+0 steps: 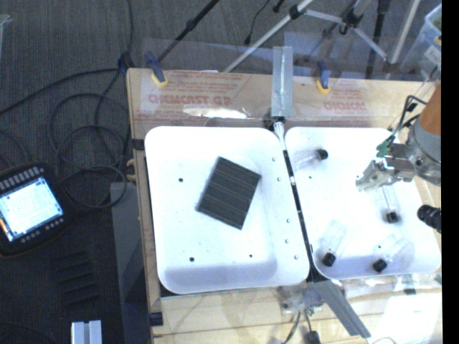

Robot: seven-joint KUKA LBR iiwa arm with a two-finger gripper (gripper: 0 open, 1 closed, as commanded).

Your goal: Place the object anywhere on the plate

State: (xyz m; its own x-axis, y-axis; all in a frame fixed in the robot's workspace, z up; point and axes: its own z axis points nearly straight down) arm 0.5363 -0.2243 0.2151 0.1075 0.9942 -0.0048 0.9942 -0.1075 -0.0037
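- On the far left, a small screen (pixel 27 208) sat on the floor, glowing.
- The left bin (pixel 165 264) held the plate (pixel 229 192). It was dark, flat and square, with ridges, and lay tilted near the middle.
- The right bin (pixel 344 156) held four little clear tubes with black caps. One (pixel 310 156) lay near the top, one (pixel 389 210) sat just under the tool, and two (pixel 330 248) (pixel 385 256) lay near the front edge.
- Any tube could be the object. They looked light, hard and slippery, and might roll. It seemed best to pinch one across its middle.
- The gripper (pixel 385 169) hung over the right side of that bin. The view was blurry there, so I could not tell how it was set or if it held anything.
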